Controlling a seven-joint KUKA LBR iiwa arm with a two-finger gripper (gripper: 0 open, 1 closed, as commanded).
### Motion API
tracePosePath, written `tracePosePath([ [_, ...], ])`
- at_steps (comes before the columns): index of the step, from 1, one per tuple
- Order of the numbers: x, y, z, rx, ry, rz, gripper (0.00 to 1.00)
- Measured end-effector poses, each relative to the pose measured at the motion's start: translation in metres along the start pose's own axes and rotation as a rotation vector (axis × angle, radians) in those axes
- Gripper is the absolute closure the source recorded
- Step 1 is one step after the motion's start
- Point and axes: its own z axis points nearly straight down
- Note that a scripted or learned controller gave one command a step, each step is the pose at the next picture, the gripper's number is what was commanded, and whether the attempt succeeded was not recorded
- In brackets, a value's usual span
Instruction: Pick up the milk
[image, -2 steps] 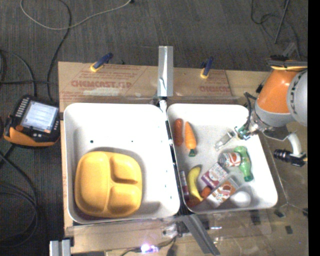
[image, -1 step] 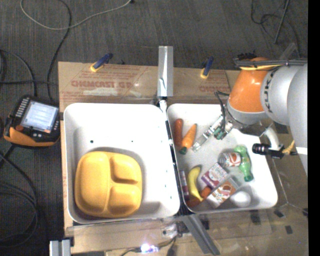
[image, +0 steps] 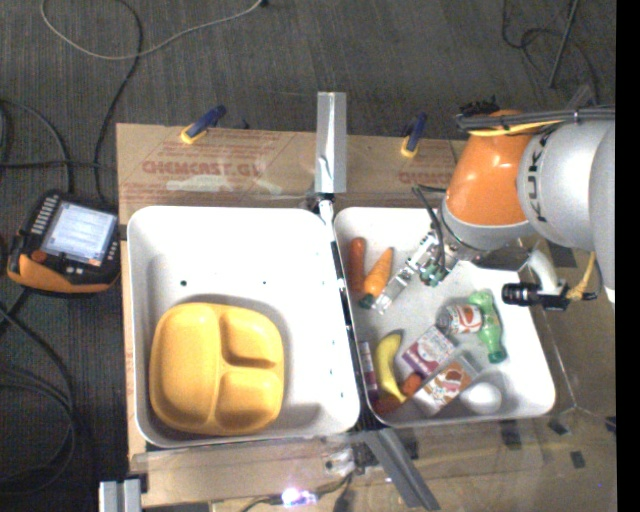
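Observation:
The milk (image: 431, 350) is a small white and purple carton lying on its side in the front middle of the right bin (image: 530, 395). It rests between a banana (image: 388, 365) and a red can (image: 462, 318). My gripper (image: 428, 262) hangs over the back of the right bin, up and slightly left of the milk and well apart from it. Nothing shows in its grasp. The grey arm with its orange band (image: 490, 195) covers the bin's back right corner.
Two carrots (image: 368, 270) lie at the right bin's back left. A green bottle (image: 488, 326), a second carton (image: 447, 383) and a white round object (image: 482, 397) crowd the milk. A yellow divided tray (image: 218, 366) sits in the left bin (image: 150, 240).

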Motion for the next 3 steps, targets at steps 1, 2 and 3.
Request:
tracePosePath([
  [1, 0.06, -0.107, -0.031, 0.0, 0.001, -0.186, 0.0],
  [2, 0.024, -0.049, -0.074, -0.002, 0.0, -0.077, 0.0],
  [3, 0.026, -0.108, 0.015, -0.006, -0.006, -0.069, 0.0],
])
